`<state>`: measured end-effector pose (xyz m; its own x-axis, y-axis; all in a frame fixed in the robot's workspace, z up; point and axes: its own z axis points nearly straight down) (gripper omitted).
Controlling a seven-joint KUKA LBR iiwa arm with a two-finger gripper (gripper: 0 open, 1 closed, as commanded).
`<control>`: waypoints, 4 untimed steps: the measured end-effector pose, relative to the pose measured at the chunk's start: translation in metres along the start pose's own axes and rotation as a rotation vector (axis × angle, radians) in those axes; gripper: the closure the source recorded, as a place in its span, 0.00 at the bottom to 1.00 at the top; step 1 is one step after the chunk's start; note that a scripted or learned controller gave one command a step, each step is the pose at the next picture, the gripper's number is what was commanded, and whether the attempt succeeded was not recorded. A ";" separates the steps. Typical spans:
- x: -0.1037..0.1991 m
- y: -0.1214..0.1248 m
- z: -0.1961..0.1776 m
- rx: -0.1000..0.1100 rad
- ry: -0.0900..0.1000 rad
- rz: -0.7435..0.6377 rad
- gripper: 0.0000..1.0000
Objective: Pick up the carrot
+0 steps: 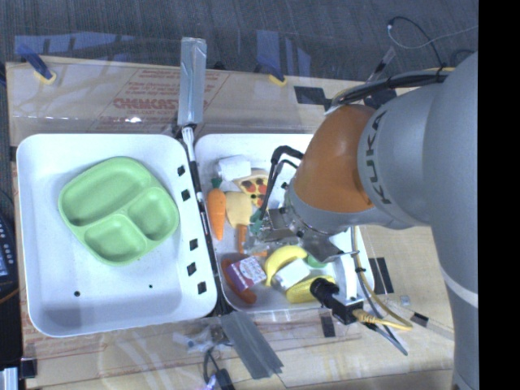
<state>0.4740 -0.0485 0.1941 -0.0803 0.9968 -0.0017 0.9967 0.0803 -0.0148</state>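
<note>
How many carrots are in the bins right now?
1. The carrot lies in the right bin by its left wall, next to the divider, pointing toward the near edge. The arm covers part of that bin, so another could be hidden.

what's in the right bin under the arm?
Visible in the right bin: carrot by its left wall, banana, other toy food. The arm covers whatever lies beneath it.

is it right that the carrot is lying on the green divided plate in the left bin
No. The camera view shows the carrot in the right bin, along its left wall, among the other toy foods. The green divided plate does sit in the left bin, but nothing lies on it.
</note>
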 end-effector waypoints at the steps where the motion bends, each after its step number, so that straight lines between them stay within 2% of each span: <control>1: -0.016 0.051 0.006 -0.005 0.001 0.127 1.00; 2: -0.016 0.051 0.006 -0.005 0.001 0.127 0.00; 3: -0.051 0.048 0.105 -0.008 0.002 0.085 0.00; 4: -0.088 0.060 0.104 -0.011 0.001 -0.083 0.00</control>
<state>0.5398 -0.1319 0.0894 -0.1626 0.9867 -0.0003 0.9867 0.1626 -0.0037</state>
